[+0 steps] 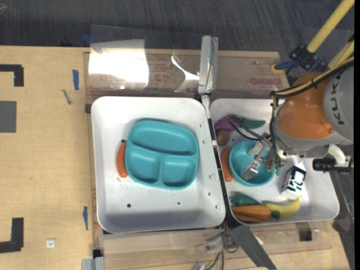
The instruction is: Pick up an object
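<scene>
My gripper (260,163) hangs low over the right bin (327,202), just inside the right side of a teal bowl (241,163). The orange-banded wrist (301,114) covers the bin's back right. A purple eggplant (226,124) lies behind the bowl. In front of it are an orange carrot (253,212), a yellow banana (287,208) and a green piece (244,198). A black and white block (294,180) lies to the right of the gripper. I see nothing held.
The left bin (112,207) holds a teal divided plate (162,153) with an orange sausage-shaped piece (121,160) at its left edge. Another orange piece (225,165) sits between the bowl and the wall dividing the bins. Cables run along the wrist.
</scene>
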